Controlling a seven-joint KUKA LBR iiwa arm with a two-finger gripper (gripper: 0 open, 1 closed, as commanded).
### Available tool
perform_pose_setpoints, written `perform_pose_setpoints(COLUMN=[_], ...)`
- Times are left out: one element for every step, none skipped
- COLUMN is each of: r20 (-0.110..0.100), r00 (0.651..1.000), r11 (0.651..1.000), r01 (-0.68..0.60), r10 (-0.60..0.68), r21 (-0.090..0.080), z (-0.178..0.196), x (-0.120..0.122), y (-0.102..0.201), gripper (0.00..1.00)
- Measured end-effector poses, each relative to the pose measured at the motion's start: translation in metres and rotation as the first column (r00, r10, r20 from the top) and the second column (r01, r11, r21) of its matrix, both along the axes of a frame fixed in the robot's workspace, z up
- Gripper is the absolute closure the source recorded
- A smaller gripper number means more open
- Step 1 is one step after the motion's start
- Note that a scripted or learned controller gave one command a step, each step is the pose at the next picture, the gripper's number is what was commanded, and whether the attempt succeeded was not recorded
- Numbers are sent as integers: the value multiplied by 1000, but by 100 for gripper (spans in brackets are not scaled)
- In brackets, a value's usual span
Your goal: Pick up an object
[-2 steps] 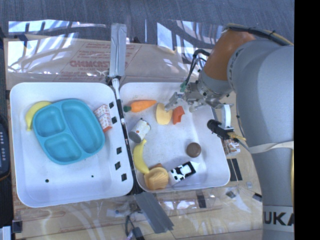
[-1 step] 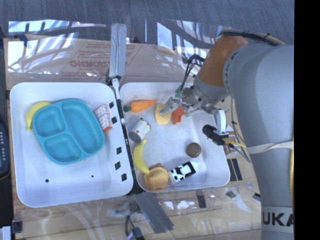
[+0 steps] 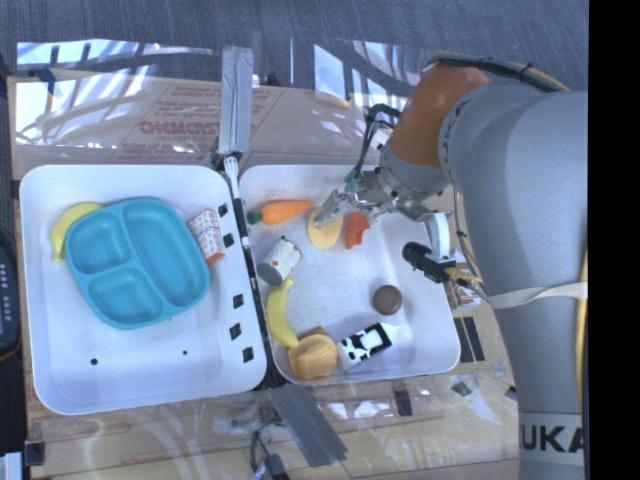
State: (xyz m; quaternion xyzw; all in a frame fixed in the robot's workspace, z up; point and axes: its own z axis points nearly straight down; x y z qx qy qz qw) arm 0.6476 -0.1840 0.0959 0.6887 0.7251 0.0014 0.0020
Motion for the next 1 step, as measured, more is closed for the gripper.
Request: perform_pose_setpoints(r20=[5], r00=[1000], r11=[1000], r01=[-4], r10=[3], r21=[1], z=[13], x=[2], y=[1], gripper=[100])
